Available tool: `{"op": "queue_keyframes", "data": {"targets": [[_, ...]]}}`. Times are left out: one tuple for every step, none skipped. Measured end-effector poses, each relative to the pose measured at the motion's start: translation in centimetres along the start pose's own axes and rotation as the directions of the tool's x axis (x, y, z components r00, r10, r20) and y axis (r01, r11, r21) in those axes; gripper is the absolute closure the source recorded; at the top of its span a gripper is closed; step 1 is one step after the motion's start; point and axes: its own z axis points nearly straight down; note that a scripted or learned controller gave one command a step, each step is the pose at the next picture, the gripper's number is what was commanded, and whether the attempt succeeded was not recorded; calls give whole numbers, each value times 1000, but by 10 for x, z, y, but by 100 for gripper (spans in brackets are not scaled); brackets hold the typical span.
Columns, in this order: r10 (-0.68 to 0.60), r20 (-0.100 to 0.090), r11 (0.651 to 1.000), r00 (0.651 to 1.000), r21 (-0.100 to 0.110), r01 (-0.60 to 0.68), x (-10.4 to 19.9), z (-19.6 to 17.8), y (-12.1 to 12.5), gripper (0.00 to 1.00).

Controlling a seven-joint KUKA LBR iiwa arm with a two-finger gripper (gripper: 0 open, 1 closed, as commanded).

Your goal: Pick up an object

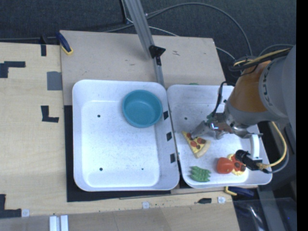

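The gripper (198, 129) hangs low in the right bin (192, 97), its fingers spread apart with nothing between them, tips pointing toward the bin's left side. Just below and slightly left of those tips lies the pizza slice (196, 145), the nearest candidate, its long axis running slantwise from its point at upper left to its crust at lower right. Farther off along the bin's near edge sit a green toy (199, 174) and a red toy (224, 165), while a blue bowl (142, 108) rests in the left bin (96, 143).
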Motion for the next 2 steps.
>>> {"op": "queue_keyframes", "data": {"targets": [[-1, 0, 1000, 1000, -4, 1, 0, 4, 2, 0], [-3, -1, 1000, 1000, -7, 3, 2, -6, 3, 100]]}}
